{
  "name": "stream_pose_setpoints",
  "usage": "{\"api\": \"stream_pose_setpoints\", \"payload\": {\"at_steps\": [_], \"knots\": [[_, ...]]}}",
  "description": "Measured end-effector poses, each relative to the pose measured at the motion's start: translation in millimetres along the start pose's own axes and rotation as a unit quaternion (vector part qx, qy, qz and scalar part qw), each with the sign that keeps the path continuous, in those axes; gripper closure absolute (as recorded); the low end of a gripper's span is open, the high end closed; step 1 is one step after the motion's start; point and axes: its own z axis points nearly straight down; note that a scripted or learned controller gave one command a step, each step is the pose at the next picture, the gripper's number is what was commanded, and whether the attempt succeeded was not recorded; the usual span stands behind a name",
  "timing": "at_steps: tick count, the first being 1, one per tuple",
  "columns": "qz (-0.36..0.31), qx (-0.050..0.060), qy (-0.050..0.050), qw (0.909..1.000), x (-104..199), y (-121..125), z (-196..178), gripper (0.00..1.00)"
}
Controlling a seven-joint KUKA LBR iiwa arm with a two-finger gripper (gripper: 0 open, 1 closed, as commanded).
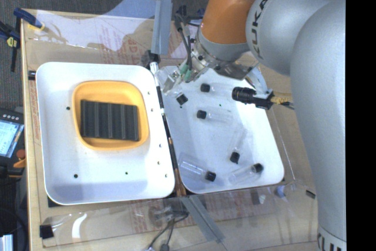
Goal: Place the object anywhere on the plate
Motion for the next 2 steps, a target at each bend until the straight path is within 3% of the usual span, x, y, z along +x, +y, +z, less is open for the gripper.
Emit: {"api": "stream_pose_setpoints", "payload": {"at_steps": [1,2], "knots": [[-0.132,0.002,0.002,0.9913,10.7,20.9,32.7,1.0],[-0.131,0.002,0.002,0.9913,10.5,20.8,32.6,0.0]]}}
